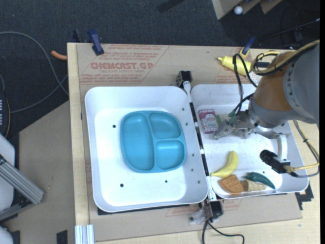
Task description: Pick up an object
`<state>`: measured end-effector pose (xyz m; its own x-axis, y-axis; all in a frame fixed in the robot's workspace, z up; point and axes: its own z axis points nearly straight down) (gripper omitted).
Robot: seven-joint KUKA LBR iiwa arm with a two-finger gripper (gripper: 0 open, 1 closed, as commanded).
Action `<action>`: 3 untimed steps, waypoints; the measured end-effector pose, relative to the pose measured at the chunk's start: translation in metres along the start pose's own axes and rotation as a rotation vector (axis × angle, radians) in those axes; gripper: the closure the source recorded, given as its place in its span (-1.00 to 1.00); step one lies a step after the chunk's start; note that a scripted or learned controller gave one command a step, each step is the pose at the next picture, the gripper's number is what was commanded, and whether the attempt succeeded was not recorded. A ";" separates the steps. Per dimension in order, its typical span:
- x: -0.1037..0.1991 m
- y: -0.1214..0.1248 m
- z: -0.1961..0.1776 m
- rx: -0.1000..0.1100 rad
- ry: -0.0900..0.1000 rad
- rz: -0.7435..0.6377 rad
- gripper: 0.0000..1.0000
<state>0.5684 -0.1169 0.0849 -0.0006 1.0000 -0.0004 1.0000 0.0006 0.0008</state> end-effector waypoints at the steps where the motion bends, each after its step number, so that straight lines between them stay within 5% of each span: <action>1: 0.018 -0.046 0.001 0.003 0.002 0.001 -1.00; 2: 0.012 -0.089 0.001 0.003 0.001 0.002 -1.00; 3: 0.024 -0.090 0.001 0.003 0.003 0.000 -1.00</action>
<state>0.4789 -0.0929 0.0843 -0.0007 1.0000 0.0022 1.0000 0.0007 -0.0023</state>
